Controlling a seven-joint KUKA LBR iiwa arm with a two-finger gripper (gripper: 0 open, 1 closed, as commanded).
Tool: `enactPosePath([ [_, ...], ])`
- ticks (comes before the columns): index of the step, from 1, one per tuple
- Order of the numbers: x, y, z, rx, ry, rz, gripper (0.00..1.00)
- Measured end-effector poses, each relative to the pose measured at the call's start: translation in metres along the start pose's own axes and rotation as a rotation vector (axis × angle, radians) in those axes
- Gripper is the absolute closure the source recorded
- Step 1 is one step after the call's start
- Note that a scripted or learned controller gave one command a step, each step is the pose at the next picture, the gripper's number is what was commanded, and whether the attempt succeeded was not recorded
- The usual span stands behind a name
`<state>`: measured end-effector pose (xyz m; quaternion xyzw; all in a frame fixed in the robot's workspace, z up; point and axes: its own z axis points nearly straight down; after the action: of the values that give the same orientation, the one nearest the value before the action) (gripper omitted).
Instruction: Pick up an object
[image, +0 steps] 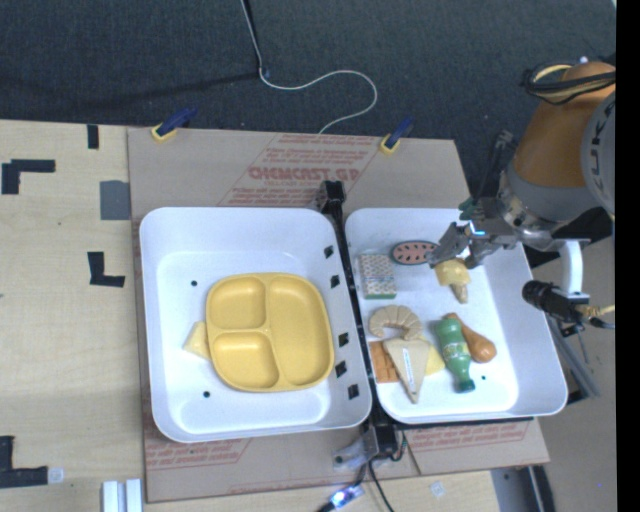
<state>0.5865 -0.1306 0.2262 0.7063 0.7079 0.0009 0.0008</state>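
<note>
where the arm (560, 150) reaches in from the right, its hand (452, 250) hangs low over the right bin (530, 350); whether its tips are spread or pressed together, cannot tell. right bin contents: pale yellow piece (455, 278), just beneath the hand, possibly touching it; pink oval slice (410, 252); speckled pale block (377, 274); croissant (395, 320); cheese wedge (409, 364) partly over an orange cracker (379, 362); green bottle (455, 354) beside an orange-brown piece (480, 346). left bin (170, 250) contents: yellow divided plate (270, 332), covering part of a pale yellow wedge (195, 341). both bins rest on cardboard (290, 170) on the tabletop (60, 300).
</note>
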Motion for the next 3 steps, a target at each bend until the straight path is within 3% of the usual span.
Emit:
enactPosePath([
  [2,0.104,-0.008,0.002,0.004,0.002,-0.005,1.0],
  [3,0.116,-0.004,0.011,0.006,0.0,0.0,1.0],
])
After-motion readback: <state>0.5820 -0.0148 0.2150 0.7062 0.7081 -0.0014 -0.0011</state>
